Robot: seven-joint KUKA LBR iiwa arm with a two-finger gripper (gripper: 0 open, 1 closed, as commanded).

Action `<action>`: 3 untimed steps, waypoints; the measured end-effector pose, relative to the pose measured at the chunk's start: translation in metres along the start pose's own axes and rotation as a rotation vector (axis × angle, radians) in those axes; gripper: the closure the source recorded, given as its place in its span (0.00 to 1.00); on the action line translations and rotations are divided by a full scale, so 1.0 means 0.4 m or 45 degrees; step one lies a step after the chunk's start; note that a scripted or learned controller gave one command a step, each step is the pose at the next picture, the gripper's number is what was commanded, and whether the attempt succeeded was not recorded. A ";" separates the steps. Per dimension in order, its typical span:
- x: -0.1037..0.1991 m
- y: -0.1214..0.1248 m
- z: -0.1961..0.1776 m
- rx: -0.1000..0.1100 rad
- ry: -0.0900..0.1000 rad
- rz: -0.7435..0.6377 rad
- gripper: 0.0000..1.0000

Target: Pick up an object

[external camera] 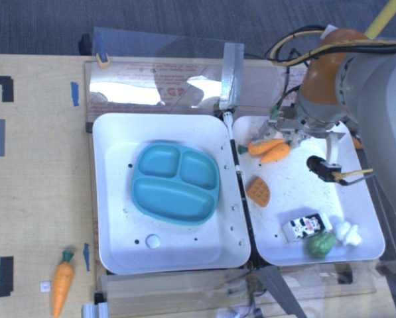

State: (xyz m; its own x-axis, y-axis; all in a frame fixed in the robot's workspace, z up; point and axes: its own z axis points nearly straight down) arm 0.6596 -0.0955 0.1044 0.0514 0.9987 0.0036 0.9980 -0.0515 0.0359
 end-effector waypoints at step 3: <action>-0.110 -0.008 0.046 0.038 -0.012 0.304 0.00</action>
State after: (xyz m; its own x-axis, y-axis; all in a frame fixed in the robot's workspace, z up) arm 0.6547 -0.1394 0.0858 0.2866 0.9581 -0.0007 0.9580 -0.2866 0.0059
